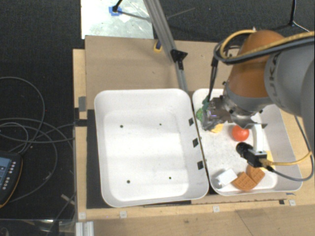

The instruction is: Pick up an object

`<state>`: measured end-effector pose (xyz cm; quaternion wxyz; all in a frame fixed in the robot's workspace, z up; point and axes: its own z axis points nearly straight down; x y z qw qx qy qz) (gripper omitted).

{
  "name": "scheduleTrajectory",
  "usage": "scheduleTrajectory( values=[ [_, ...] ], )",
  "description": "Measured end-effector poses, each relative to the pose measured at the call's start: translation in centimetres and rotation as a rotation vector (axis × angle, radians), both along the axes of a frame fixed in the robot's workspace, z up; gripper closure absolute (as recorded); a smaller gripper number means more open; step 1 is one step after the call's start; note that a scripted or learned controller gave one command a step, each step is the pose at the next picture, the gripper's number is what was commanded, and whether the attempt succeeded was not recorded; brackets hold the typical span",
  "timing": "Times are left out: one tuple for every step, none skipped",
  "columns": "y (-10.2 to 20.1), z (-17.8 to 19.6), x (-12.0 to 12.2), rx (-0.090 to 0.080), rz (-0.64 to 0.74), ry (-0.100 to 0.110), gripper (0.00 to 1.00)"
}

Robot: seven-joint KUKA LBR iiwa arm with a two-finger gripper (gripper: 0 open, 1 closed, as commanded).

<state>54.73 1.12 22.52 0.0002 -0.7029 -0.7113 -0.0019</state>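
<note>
Looking down at a slant on a brown bench point(133, 63), the camera shows two shallow white bins side by side, their inner walls touching. The left bin point(106, 132) is nearer the view's left, and the right bin point(281, 127) lies under the robot. A grey arm point(290, 77) with an orange band reaches in from the view's right and hangs over the right bin.

Its gripper point(214, 114) is low over the far left part of that bin, close to the shared wall. The gripper's own body hides its tip, so whether it is open or closed, or has hold of anything, cannot be told.

A green object point(200, 114) sits just beside the gripper, against the bin's left wall. A yellow object point(215, 128) shows just below the gripper, possibly touching it. A red ball point(240, 133) lies near the yellow object. In the bin's near part, an orange-brown waffle piece point(248, 181) rests just beside a small white block point(225, 177).
</note>
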Motion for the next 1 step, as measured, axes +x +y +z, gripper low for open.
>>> scheduleTrajectory(
  values=[
    [5.92,0.98,-0.17,0.0,0.001,0.001,1.0]
  ],
)
